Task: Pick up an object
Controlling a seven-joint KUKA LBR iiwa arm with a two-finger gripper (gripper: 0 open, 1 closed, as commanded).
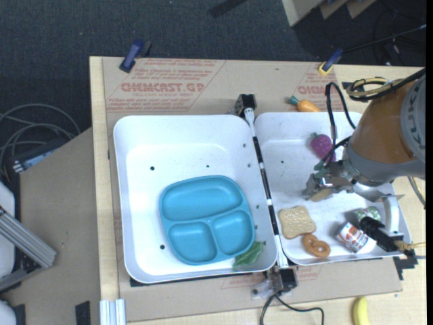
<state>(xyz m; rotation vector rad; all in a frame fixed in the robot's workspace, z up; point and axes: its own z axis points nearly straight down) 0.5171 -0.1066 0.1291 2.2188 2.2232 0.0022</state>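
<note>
The hand [323, 185] hovered low in the right bin [284, 131], over bare floor, and whether it was released or clenched could not be told. To do the step well, I judged it should pick one loose item, centre over it and drop straight down, keeping clear of the bin wall.

Nearest in the right bin lay a pretzel [316, 246], with a slice of toast [296, 222] just beyond it and a small can [353, 236] to the right (likeliest to roll). A purple item [321, 143] sat toward the far side.

The left bin [135, 141] held a blue divided tray [204, 217], its compartments bare, and a green item [247, 256] at its near right corner.
</note>
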